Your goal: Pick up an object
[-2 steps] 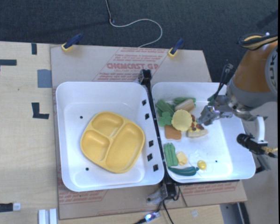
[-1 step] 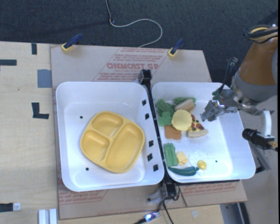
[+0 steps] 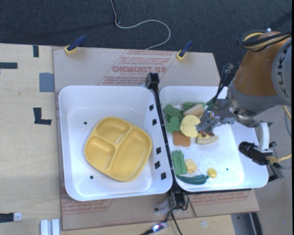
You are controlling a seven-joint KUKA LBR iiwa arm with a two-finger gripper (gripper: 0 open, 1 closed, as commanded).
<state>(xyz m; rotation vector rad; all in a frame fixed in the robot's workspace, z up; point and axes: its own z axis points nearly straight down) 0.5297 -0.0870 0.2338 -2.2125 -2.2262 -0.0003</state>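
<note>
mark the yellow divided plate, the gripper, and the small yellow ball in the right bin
yellow divided plate point(image 3: 118, 148): camera view, its centre ridge.
gripper point(image 3: 204, 127): camera view, between its fingertips.
small yellow ball point(image 3: 211, 172): camera view, its top.

Both white bins point(image 3: 68, 131) are seen to be of smooth, slightly glossy plastic. The yellow divided plate point(image 3: 118, 148) is of matt plastic. A brown cardboard sheet point(image 3: 132, 70), printed in red, is laid over the pale wood-grained surface point(image 3: 19, 146). The arm's orange band point(image 3: 257, 72) is glossy.
</note>
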